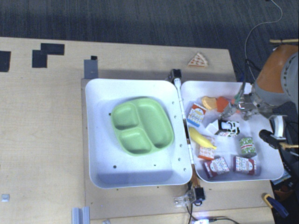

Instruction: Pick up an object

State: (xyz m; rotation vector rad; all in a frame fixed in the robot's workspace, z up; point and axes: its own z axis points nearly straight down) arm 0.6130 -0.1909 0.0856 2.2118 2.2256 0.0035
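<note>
hand (232, 107): over right bin (266, 91), grip state, cannot tell
banana (201, 138): long axis slanted, upper-left to lower-right
green tray (141, 124): left bin (98, 139)

Even, cool overhead light; bench (42, 125) evenly lit. Left bin (100, 171) glares near-white along rims, with soft bluish shadow pooled on its near floor. Green tray (140, 124) casts only faint shadow. Carpet (140, 8) at top dim. Overall soft focus; small packets blurred, labels unreadable.
</note>
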